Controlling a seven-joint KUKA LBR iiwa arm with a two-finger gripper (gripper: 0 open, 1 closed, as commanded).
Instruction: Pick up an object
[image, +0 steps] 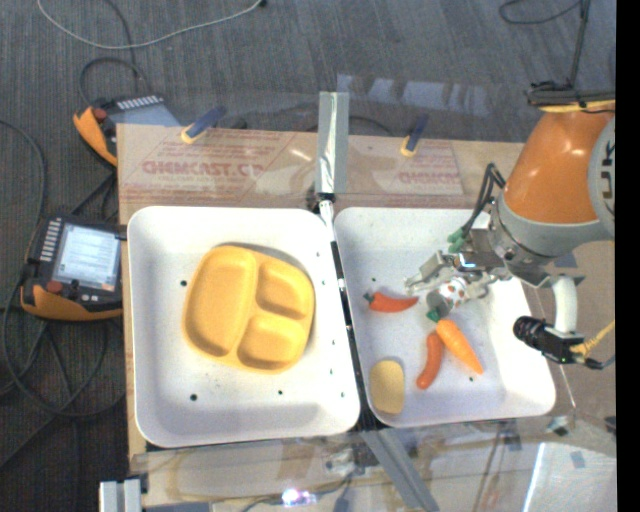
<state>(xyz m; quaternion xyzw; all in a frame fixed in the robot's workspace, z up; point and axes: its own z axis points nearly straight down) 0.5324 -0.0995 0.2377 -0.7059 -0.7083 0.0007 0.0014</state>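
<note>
Nothing picked up yet. Gripper (445, 285) low in the right bin (520, 400), middle right of the frame, fingers spread wide and holding nothing. Just below it, a toy carrot (460, 341). Still to do: close and lift.

yellow tray (250, 305), orange carrot (461, 343), red chili (392, 302), white bins (150, 400)

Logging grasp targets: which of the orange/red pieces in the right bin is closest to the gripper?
The carrot, just below the gripper. The red pepper lies farther left, the orange-red pepper lower down, beside the carrot's left.
</note>
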